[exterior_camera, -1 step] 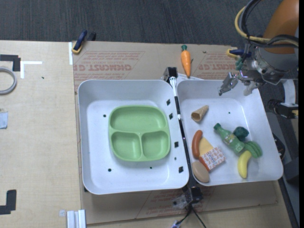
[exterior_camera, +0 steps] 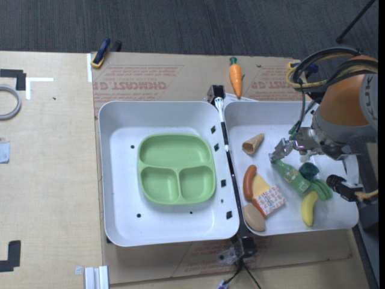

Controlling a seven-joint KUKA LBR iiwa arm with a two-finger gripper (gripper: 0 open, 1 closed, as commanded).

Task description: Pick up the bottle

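Bottle (exterior_camera: 293, 177), green, lies tilted in rt bin (exterior_camera: 272, 118), btwn cheese wedge (exterior_camera: 260, 186) & banana (exterior_camera: 308, 209). Gripper (exterior_camera: 280, 152) sits just above its upper-left end, v. close or touching. Fingers look slightly apart, w/ nothing btwn them.

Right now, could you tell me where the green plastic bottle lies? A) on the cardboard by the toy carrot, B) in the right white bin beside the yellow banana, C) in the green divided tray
B: the green plastic bottle lies in the right white bin, next to the yellow banana.
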